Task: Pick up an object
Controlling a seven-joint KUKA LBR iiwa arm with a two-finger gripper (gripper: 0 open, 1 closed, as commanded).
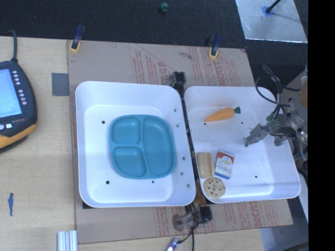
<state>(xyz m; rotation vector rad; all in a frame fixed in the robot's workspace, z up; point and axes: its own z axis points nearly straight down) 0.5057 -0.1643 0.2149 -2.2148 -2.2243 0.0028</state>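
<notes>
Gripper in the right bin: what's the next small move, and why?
Probably a short shift toward the carrot. The gripper sits over bare floor of the right bin with nothing between its fingers, and the carrot lies apart from other items, up and to its left in the view. The cracker, small box and cookie crowd together by the divider.

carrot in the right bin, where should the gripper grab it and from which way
Grip the carrot across its thick orange middle, coming straight down. It lies flat, apart from the other items, its long axis running left-right in the view, so the fingers should close across its narrow width.
</notes>
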